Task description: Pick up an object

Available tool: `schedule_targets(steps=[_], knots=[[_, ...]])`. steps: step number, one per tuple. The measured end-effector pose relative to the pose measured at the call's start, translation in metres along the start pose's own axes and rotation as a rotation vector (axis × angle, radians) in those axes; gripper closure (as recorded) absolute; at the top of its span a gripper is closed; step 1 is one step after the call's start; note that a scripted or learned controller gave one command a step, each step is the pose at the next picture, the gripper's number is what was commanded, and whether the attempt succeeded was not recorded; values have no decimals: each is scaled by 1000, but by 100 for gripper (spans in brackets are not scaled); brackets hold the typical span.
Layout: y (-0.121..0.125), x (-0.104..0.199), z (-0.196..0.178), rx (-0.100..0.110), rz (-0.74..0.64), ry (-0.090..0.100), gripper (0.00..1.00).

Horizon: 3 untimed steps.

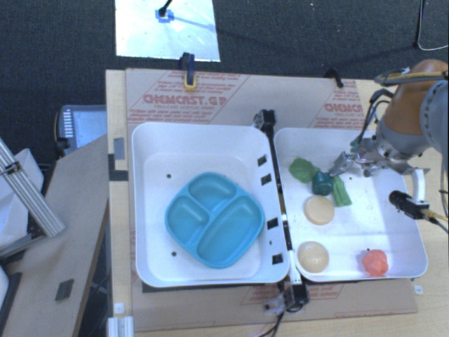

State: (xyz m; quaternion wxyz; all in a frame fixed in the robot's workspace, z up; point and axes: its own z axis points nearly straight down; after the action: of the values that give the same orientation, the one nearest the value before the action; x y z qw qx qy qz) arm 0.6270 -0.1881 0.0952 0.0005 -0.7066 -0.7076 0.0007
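Observation:
The right bin (pixel 393 234) holds several small objects. A light green leafy piece (pixel 302 168) lies at its upper left. A dark teal object (pixel 322 183) sits next to it, with a green strip (pixel 342 193) beside that. Two cream round pieces lie lower down, one (pixel 319 210) mid-left and one (pixel 313 256) at the front left. A red-orange lump (pixel 375 262) rests near the front right. My gripper (pixel 346 163) hangs over the bin's upper middle, just right of and above the teal object. Nothing is visibly held in it.
The left bin (pixel 158 153) carries a blue divided plate (pixel 214 218). A black divider with clips (pixel 273 181) runs between the bins. The grey arm with its orange band (pixel 410 107) comes in from the right, above the right bin's far corner.

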Motion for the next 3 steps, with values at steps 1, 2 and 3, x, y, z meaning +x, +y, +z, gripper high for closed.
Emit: schedule_targets(steps=[1,2,3], knots=[[1,0,10,-3,-2,-1,0],[3,0,-2,-8,-3,-2,100],[-1,-5,-64,-10,1,-3,100]])
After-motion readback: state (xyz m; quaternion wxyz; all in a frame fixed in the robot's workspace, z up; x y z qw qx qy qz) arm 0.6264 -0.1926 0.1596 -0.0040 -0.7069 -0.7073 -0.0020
